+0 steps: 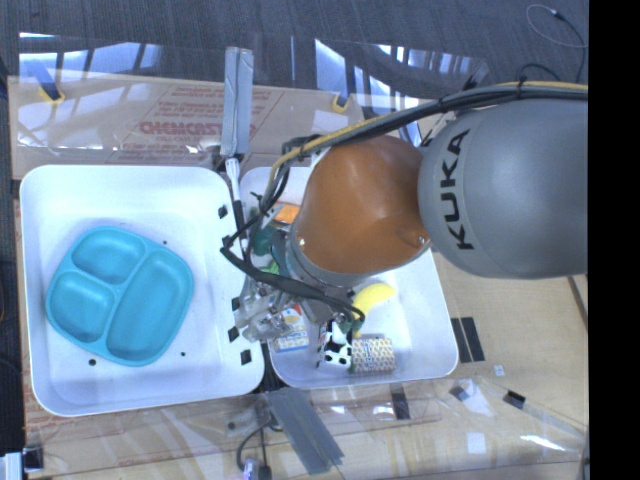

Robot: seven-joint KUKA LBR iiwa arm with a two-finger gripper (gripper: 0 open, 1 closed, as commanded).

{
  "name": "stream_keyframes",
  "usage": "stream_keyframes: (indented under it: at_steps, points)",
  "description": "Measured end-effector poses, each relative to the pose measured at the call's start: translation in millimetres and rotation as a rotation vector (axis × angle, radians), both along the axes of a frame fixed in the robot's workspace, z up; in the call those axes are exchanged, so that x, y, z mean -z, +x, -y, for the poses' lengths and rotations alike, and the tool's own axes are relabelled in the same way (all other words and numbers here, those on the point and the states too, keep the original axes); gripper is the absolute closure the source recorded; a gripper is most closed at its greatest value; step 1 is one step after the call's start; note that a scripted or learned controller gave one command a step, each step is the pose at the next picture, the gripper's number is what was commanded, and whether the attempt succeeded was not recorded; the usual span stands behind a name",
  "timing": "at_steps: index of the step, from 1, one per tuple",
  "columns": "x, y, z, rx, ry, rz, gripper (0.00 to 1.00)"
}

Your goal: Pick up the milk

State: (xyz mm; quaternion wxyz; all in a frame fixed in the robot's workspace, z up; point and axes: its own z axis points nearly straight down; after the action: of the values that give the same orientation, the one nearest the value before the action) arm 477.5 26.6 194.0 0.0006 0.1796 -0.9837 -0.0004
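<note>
Presently we note the arm [500, 188] reaching in from the right, its orange band [360, 208] hanging over the right bin [435, 318] and covering much of what lies in it. The gripper [265, 313] sits low at the bin's near-left corner, close to the wall shared with the left bin [40, 268]. We cannot tell how the fingers stand; cables and the wrist crowd them.

The milk [337, 346], as we judge it, is the small carton with black-and-white cow patches, lying near the front wall of the right bin, just right of the gripper. Touching it on the right is a speckled packet [371, 354]; a yellow item [372, 296] lies just behind; a small printed box [291, 341] lies to its left, under the gripper. The left bin carries a blue divided plate [120, 293], well apart.

To do the step well, we judge the gripper should shift right until it is centred over the carton, line the fingers across its narrower sides, and come down clear of the packet and printed box. Crowding is the risk: a neighbour may be caught instead.
</note>
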Motion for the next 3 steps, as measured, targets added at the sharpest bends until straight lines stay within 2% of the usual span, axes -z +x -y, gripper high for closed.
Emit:
stream_keyframes:
  at_steps: [1,2,3]
  points:
    - [4,11,-60,-0.424,0.001,-0.001,1.0]
    - [-12,6,-77,-0.144,0.0,0.001,1.0]
    - [-20,7,-77,-0.146,0.0,-0.001,1.0]
